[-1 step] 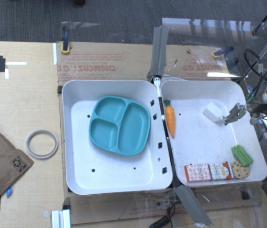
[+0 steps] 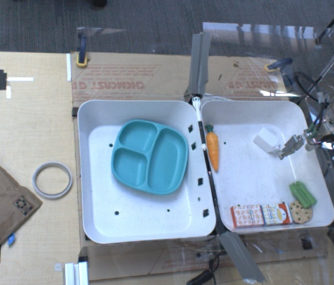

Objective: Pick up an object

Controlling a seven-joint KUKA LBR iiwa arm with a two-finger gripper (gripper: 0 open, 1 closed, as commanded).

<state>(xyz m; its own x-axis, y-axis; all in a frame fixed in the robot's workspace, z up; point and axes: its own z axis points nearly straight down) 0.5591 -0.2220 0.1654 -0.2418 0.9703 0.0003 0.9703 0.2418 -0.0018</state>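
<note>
Camera view, looking down on both bins: the gripper (image 2: pixel 290 147) sits over the right bin (image 2: pixel 255 104), towards its far right side. Honestly I can't tell whether it's released or clenched, the tip is just a small grey blur from here. Nothing visibly in it though.

The closest candidate is the small white block (image 2: pixel 267 140), lying on the bin floor just to the left of the gripper tip, maybe touching it, hard to say. My guess is that it's light and fairly stiff, probably smooth plastic or foam, so it could skate away if nudged from one side. I'd come straight down and pinch it across the short sides.

The other options are all further from the gripper:
- toy carrot (image 2: pixel 213 149), well off to its left against the bin wall. Tapered, so grab the fat upper half.
- green piece (image 2: pixel 302 193) and cookie (image 2: pixel 301 212), on the near side of the gripper, touching each other, awkward to separate.
- flat carton (image 2: pixel 260 215) beside the cookie, low and wide, tough to pinch.

The teal divided plate (image 2: pixel 150 157) in the left bin (image 2: pixel 95 159) is the farthest, and probably too broad.
</note>
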